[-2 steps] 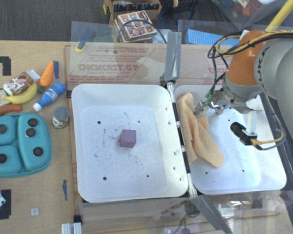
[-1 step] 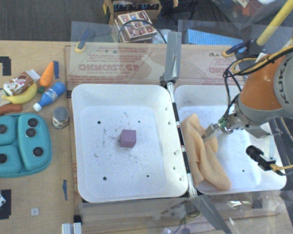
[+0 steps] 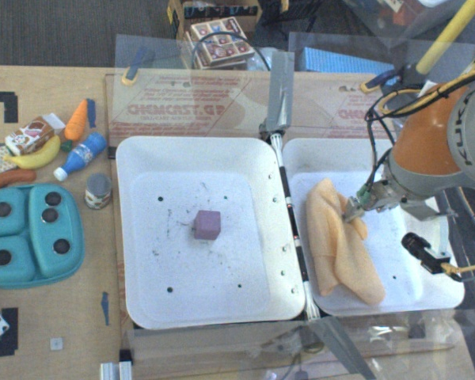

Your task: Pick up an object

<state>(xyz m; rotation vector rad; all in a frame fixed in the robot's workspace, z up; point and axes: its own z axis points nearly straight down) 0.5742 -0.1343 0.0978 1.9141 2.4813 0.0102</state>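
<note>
A small purple cube lies near the middle of the left white bin. A crumpled pale orange cloth stretches along the left side of the right white bin. My gripper reaches in from the right and is down at the cloth's upper right edge, touching the fabric. Its tips are small and partly buried in the folds, so how they stand is unclear.
Left of the bins on the bench sit a teal toy tray, a small can, a blue bottle, a toy carrot and a banana. A cardboard box stands behind the bins.
</note>
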